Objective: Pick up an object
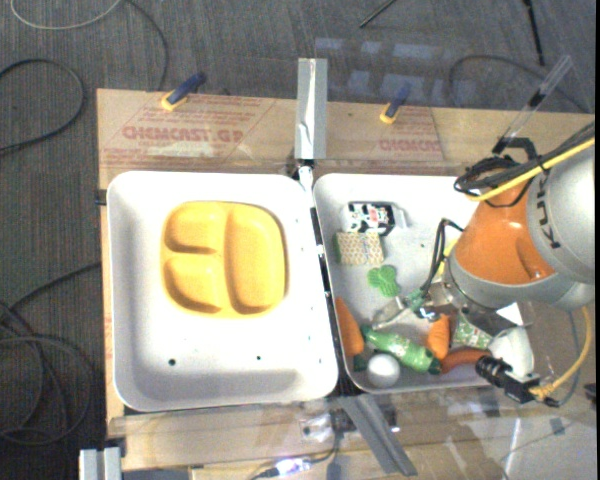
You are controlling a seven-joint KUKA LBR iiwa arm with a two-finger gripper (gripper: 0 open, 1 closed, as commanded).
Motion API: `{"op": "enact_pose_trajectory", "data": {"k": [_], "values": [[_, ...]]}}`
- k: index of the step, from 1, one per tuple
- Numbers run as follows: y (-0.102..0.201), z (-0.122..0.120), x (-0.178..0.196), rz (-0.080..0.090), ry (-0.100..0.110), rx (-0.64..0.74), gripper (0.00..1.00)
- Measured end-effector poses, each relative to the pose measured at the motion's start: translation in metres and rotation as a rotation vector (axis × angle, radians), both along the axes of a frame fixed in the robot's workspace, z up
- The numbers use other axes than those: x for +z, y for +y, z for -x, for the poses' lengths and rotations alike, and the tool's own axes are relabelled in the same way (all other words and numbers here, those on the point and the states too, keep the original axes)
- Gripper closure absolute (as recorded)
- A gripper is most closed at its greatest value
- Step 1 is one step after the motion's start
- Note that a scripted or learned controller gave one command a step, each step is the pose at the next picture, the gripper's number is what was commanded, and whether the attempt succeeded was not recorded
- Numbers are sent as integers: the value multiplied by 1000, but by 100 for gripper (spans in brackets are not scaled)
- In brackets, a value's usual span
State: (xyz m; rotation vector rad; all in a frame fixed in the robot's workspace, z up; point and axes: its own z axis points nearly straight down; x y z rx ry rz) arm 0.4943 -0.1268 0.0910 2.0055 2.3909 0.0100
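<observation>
My gripper (pixel 404 309) is low in the right bin (pixel 417 190), over the cluster of objects at its front. Just below it lies a green bottle (pixel 401 349) on its side, and a small green leafy piece (pixel 383 279) sits just above it. An orange carrot (pixel 348 330) lies against the bin's left wall. A second orange piece (pixel 438 337) stands to the gripper's right. A white ball (pixel 383 368) rests at the front edge. The arm's orange band (pixel 500 253) covers the bin's right part.
A black-and-white packet (pixel 372 215) and a beige checkered item (pixel 358 248) lie at the back of the right bin. A red piece (pixel 466 360) and a white object (pixel 511 347) sit at the front right. The left bin (pixel 140 368) holds a yellow divided plate (pixel 224 257).
</observation>
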Motion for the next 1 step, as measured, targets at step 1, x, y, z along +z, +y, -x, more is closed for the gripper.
{"op": "enact_pose_trajectory", "data": {"k": [1], "values": [[0,0,8,-4,3,-2,100]]}}
